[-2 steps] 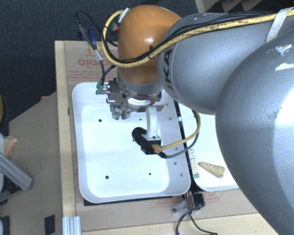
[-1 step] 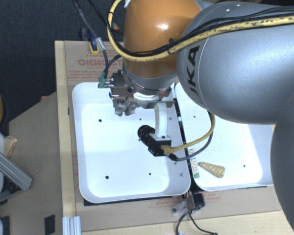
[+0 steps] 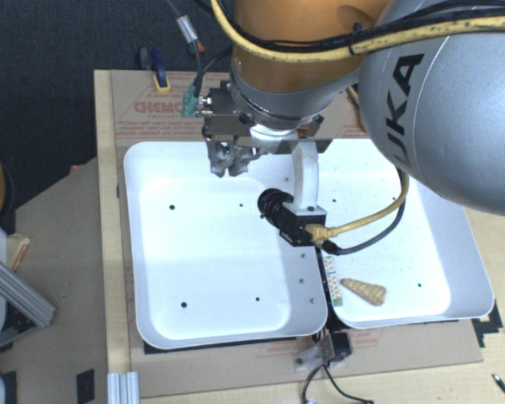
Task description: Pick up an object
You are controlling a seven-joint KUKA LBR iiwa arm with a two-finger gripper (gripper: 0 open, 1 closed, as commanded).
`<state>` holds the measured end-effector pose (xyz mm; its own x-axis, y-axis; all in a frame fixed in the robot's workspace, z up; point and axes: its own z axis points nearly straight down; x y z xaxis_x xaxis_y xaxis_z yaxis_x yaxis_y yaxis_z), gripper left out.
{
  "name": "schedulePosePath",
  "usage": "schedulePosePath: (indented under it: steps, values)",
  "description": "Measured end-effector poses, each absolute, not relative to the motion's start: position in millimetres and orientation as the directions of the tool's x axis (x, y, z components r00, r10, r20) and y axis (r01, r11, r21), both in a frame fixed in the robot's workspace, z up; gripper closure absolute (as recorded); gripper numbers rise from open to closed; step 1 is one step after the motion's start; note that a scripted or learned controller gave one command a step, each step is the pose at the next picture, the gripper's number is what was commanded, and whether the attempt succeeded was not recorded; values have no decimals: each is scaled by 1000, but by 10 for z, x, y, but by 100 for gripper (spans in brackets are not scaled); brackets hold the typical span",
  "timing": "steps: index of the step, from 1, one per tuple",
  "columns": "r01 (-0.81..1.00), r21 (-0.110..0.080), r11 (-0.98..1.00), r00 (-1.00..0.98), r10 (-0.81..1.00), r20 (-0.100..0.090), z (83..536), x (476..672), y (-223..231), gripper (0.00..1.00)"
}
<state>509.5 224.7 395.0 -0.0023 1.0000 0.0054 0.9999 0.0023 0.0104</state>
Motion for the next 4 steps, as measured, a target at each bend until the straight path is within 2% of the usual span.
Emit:
schedulePosePath:
  steps: [1,2,3,4]
  values:
    - [1000,-13,0,0,1000,-5,2974,4801,2246,100]
    - [1000,19,2,-2,1000,10,4618,4875,2244,100]
    - [1000,-14,-3,3,1000,-7,3066,5138,2237,100]
    - [1000,11,4,-4,1000,7,4154,4787,2252,100]
